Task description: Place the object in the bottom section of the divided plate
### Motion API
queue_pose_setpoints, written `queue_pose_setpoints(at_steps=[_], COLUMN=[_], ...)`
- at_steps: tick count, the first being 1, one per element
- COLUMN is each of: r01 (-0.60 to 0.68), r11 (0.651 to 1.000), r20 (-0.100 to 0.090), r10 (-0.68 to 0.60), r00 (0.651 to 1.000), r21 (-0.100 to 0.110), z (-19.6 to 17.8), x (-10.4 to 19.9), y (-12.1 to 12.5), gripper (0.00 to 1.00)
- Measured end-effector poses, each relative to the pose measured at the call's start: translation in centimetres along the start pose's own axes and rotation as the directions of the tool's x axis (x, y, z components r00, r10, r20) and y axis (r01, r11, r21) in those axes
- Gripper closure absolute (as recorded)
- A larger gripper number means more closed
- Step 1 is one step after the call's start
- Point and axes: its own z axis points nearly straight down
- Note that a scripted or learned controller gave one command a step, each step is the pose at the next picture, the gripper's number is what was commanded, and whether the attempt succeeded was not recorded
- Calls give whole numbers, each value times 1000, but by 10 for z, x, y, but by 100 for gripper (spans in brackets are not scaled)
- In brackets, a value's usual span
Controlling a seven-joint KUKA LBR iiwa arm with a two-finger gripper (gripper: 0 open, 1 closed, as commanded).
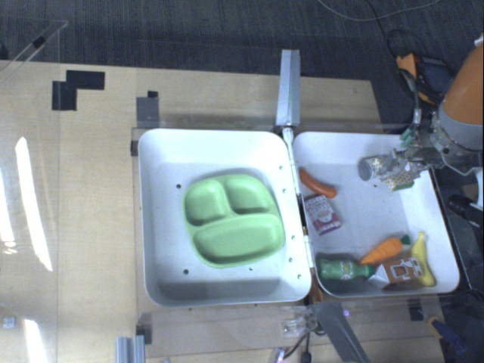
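Pincer [386, 171] hangs over right bin's [446, 225] upper right corner; can't tell if released or clenched, nothing clearly betw fingers. Left to right: wood worktop [76, 203], then left bin [155, 225] w/ green divided plate [234, 219] mid-bin, open white floor all round it, bottom section bare. Right bin: sausage [317, 184] and red packet [324, 215] near the divider; green bottle [344, 268], carrot [386, 249], small carton [401, 271], banana [421, 259] crowd the lower edge. Dark carpet [189, 13] beyond.
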Motion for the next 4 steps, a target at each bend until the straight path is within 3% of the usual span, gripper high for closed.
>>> queue_pose_setpoints(at_steps=[1,2,3,4], r01=[31,28,47,169], r11=[1000,1000,999,986], r20=[-2,-1,-3,-4], r10=[-31,-28,-47,-169], r00=[1000,1000,999,986], r21=[0,-2,0,2], z=[30,26,-2,26], x=[62,26,101,183], y=[59,84,68,28], gripper=[100,100,100,100])
